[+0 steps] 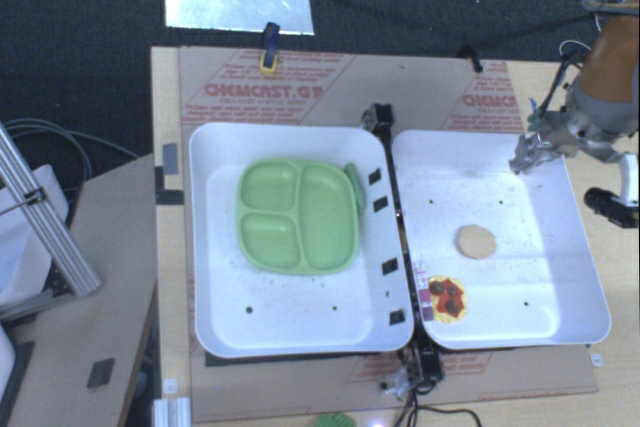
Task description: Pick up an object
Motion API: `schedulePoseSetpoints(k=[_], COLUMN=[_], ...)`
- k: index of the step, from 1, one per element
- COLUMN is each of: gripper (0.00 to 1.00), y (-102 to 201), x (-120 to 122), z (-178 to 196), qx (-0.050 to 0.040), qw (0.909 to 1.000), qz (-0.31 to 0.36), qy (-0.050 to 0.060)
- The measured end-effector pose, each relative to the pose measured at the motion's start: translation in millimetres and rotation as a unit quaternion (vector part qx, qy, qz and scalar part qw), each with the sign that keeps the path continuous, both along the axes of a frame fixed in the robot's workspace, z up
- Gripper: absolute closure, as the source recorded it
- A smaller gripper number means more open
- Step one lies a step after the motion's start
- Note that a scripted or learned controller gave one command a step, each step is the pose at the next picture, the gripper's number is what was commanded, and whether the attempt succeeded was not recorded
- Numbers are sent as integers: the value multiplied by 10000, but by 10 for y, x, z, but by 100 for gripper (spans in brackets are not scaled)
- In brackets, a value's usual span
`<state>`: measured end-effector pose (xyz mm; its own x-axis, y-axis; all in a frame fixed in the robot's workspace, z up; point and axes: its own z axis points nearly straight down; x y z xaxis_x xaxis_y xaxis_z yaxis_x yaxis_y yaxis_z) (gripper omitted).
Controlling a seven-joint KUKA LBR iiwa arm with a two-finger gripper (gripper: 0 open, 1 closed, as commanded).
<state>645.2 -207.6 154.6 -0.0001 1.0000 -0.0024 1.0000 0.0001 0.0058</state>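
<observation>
Inspection of the bench finds two white bins side by side: the left bin (215, 315) and the right bin (560, 245). The gripper (527, 158) is seen at the upper right corner of the right bin, above its far rim, with nothing visible between its fingers; how far it is open cannot be told from this slant. No object has yet been lifted.

Candidate objects are placed as follows. A pale round disc (477, 242) lies flat near the middle of the right bin, well apart from the gripper. A small red and yellow item (447, 298) (identity not readable) lies near the same bin's lower left corner, just beside the wall. A green divided plate (299, 216) rests in the left bin.

Risks are judged thus. The disc is thin and flat, so fingers closing above it could slip off or shut on nothing. The red item sits close to the bin wall, so a finger could be blocked by that wall. The plate is wide and could exceed the finger span.

Count: two bins, one disc, one red item, one plate, one gripper.
</observation>
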Motion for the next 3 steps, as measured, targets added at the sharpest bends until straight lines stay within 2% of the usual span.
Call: schedulePoseSetpoints(k=[1,2,3], gripper=[100,100,100], y=[6,9,1260], x=[-257,-734,-528], z=[350,455,-758], qx=[4,11,29], qw=[10000,10000,10000], qz=[-2,-3,70], qy=[5,31,32])
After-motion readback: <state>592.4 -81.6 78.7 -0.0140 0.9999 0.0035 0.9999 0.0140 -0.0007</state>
